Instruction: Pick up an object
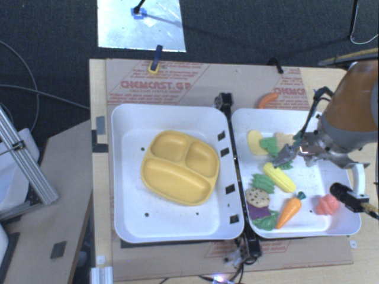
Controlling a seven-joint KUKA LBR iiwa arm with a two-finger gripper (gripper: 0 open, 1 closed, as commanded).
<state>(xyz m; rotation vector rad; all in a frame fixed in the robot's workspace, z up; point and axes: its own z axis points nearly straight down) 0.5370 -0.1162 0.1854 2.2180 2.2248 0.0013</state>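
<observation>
- Gripper (289, 154) hangs low over the far middle of the right bin (346, 232), tip pointing down and to the left.
- Whether it is spread or closed cannot be told from this slant, and nothing shows clearly pinched in it.
- Arm (355, 108) reaches in from the right, above the bin's right side.
- Toy food, the stuff to pick from, lies in the right bin, mostly in its left half.
- Green leaf (271, 145) lies just left of the gripper tip, between a yellow piece (254, 142) on its left and a beige piece (285, 138) on its right.
- Corn (278, 177) lies slantwise just near of the gripper, with a second leaf (263, 183) touching its left side.
- Cookie (257, 197) sits near of that leaf, and a purple piece (259, 212) is nearer still, by the near-left corner.
- Carrot (288, 212) lies right of the cookie, with its green top pointing far.
- Pink piece (327, 205) sits apart on the near right.
- Left bin (127, 129) holds a yellow tray (180, 167) with three compartments, lying near its middle.
- Orange piece (267, 99) rests on the cardboard outside the right bin's far rim.
</observation>
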